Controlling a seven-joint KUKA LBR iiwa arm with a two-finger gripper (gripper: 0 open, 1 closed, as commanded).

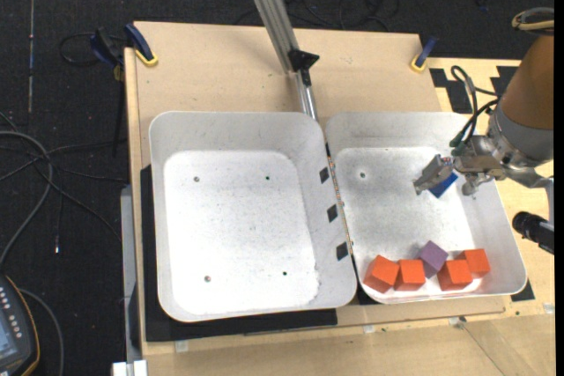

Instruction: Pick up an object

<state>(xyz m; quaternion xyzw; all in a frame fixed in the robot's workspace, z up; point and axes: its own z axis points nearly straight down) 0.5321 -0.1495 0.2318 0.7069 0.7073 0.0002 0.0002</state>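
Blue block (444,183) pinched in the gripper (438,178) above the right bin (388,163).
Its fingers are closed on the block, lifted over the bin's middle; four orange blocks (382,272) and a purple one (433,256) sit along the near wall.

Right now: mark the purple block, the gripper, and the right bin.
purple block (433,255), camera view, on its top face.
gripper (434,181), camera view, at its fingertips, over the right bin.
right bin (388,123), camera view, on its far rim.
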